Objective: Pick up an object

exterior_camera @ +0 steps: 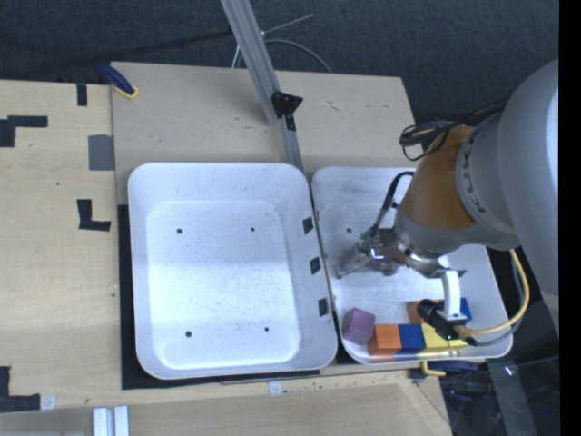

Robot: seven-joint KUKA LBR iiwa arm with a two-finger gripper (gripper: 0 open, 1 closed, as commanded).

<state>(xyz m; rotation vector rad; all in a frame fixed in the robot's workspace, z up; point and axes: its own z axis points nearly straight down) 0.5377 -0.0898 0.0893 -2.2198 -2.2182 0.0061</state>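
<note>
My gripper [356, 262] hangs low over the middle of the right bin [349, 193], reaching in from the right. Nothing shows in its grasp. Along the bin's front edge lie a purple block [359, 323], an orange block [388, 336], a blue block [410, 336] and a yellow block [438, 338] in a row. The purple block is the closest to the gripper, a short way in front of it. A small green bit [370, 236] shows just beside the wrist.
The left bin [145, 184] sits beside the right one, with black clips [315, 263] on the shared wall. A slanted metal pole [254, 44] crosses the bench behind the bins. The arm's bulk covers the right bin's right side.
</note>
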